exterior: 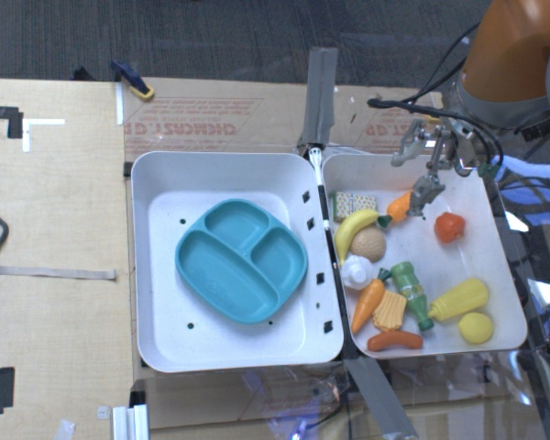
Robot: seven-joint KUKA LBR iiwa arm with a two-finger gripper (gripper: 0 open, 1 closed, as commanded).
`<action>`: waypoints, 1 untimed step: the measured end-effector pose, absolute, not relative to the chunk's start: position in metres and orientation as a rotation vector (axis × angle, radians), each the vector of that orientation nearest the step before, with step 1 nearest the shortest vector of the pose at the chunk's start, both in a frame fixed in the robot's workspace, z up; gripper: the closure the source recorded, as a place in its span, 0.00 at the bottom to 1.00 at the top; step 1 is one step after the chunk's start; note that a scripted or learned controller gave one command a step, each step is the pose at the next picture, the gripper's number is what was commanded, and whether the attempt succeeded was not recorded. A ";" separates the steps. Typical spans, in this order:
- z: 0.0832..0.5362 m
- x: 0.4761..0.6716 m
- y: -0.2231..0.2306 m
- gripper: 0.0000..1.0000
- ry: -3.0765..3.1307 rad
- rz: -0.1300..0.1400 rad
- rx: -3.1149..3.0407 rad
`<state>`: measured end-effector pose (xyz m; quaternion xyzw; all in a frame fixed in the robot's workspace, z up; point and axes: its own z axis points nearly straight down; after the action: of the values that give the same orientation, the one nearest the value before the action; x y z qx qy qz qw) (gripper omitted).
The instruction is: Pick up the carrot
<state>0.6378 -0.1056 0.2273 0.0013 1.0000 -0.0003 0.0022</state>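
Note:
An orange carrot [368, 304] lies in the right bin [500, 246], tilted, between a white object [356, 271] and a yellow wedge [390, 310]. A second small orange piece [399, 207] sits near the back of the bin, beside the banana [353, 227]. My gripper [425, 194] hangs over the back of the right bin, its tip right next to that small orange piece. I cannot tell whether it touches the piece. The tapered carrot is well apart from the gripper, toward the bin's front.
The right bin also holds a red tomato [449, 227], a green bottle [411, 291], a tan ball [368, 244], two yellow fruits [460, 299] and an orange-red sausage shape [394, 340]. A blue divided plate [242, 260] lies in the left bin [156, 273].

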 end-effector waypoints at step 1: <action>0.167 0.653 -0.160 0.00 3.137 -0.001 0.062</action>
<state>0.6526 -0.1595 0.1671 0.0196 0.9998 -0.0002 0.0018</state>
